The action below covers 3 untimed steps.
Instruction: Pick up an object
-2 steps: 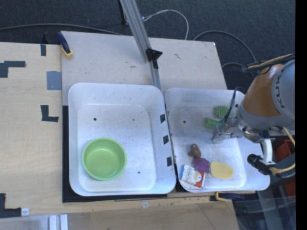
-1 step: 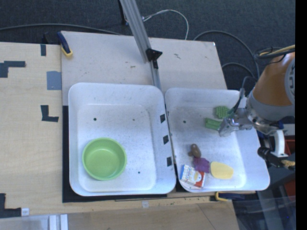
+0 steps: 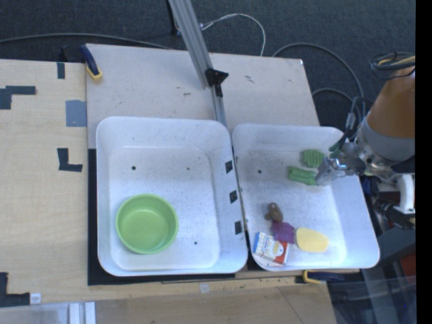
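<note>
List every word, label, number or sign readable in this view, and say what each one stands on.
No text can be read in this view.
Small carton, front of the right bin: red and white print with a darker patch, too small and blurred to read.
Grey and dark tape patches on the wooden bench top: plain, no lettering visible.
Green bowl, green brush, yellow piece: no markings visible.

Single fixed camera above bench (image 3: 169, 79), looking down aslant.
</note>
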Tool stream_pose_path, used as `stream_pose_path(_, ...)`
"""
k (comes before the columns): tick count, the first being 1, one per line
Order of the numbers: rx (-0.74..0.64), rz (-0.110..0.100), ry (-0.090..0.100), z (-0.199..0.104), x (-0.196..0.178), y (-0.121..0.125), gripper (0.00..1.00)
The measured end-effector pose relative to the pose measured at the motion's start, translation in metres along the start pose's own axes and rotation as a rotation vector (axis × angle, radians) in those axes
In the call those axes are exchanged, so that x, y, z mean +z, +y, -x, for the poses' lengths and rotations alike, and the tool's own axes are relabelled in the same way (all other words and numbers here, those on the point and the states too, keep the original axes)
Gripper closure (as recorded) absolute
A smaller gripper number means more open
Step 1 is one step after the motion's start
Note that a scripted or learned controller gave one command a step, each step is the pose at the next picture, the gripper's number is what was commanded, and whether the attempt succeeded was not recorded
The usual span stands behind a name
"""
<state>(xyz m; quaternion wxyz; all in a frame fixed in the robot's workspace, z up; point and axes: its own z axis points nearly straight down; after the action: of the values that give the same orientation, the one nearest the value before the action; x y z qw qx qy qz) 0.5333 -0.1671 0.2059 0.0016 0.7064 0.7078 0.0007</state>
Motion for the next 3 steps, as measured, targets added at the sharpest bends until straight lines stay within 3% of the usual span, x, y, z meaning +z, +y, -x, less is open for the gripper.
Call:
stream_pose_path(1, 0.000, -0.001, 0.000, 0.000, -0.026, 0.001, 1.00)
stream_pose_path(3, -0.004, -0.005, 0.003, -0.099, -0.010, 0.020, 1.00)
